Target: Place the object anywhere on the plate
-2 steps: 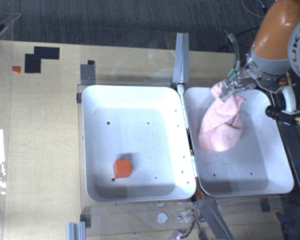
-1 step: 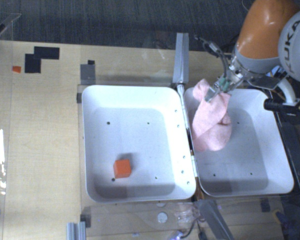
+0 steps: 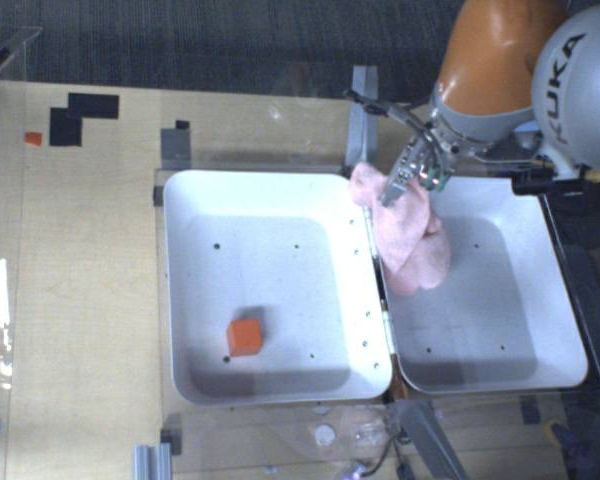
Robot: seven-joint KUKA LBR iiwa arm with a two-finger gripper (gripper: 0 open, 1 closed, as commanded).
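Orange block (image 3: 245,337); pink cloth (image 3: 410,236) hangs lengthwise.

**Colours on the bench**

The cloth (image 3: 412,236) is pale pink, draped at the inner edge of the right bin (image 3: 520,358). Both bins are plain white; the left bin (image 3: 280,268) carries small dark dots and an orange block (image 3: 245,337). The arm (image 3: 525,58) is grey with an orange band. The bench (image 3: 70,298) is light tan, with black patches (image 3: 78,115) and a small orange square (image 3: 33,139) left of the bins.

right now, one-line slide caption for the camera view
KUKA arm's gripper lifts a pink cloth above the right bin; an orange block sits in the left bin.
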